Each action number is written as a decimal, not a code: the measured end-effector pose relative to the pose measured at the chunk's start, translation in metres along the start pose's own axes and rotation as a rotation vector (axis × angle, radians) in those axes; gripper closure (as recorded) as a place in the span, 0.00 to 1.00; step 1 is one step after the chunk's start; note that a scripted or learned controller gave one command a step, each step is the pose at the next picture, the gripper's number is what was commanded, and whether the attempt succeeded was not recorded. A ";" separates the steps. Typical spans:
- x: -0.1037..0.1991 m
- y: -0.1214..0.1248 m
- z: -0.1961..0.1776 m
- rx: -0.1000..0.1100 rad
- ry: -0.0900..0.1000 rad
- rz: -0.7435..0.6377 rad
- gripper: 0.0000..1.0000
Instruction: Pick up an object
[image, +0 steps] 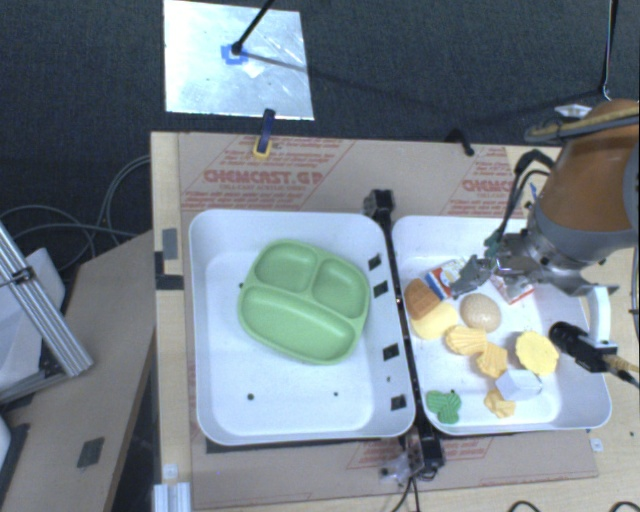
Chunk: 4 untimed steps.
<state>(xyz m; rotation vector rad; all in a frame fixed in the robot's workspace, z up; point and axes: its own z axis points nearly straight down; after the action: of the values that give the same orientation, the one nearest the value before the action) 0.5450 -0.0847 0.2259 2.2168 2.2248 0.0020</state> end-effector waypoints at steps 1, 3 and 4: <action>0.004 0.003 0.043 0.004 0.000 0.002 0.00; 0.000 0.006 0.140 0.004 0.001 0.003 0.00; -0.001 0.008 0.126 -0.001 0.000 0.002 1.00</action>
<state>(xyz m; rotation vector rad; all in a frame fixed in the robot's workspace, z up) 0.5530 -0.0853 0.0998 2.2188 2.2215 0.0025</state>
